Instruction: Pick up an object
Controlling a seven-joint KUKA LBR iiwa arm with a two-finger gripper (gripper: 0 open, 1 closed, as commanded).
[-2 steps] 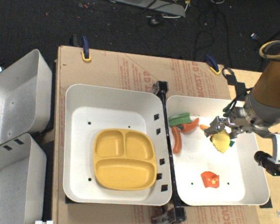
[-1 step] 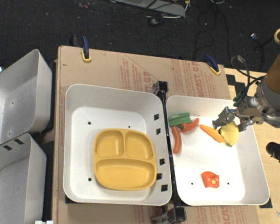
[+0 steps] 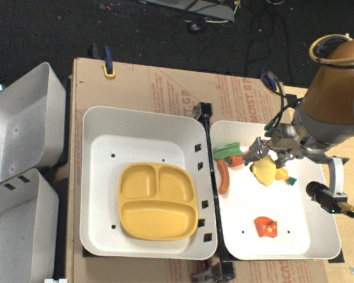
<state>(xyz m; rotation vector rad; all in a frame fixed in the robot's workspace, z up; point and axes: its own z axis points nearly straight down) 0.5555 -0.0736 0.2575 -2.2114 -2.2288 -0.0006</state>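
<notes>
Two white bins (image 3: pixel 103 131); the arm's fingers (image 3: pixel 269 154) touch a yellow toy (image 3: pixel 264 171).

Even overhead light, soft shadows, sharp focus

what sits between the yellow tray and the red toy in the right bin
In the camera view, the two bins' touching walls with black clips lie between the yellow tray and the red toy; otherwise bare white bin floor.

My hand (image 3: pixel 269 154) hangs low over the right bin (image 3: pixel 292 242) — just above a yellow toy (image 3: pixel 263 171); a yellow tray (image 3: pixel 157 200) lies in the left bin (image 3: pixel 100 161).
</notes>
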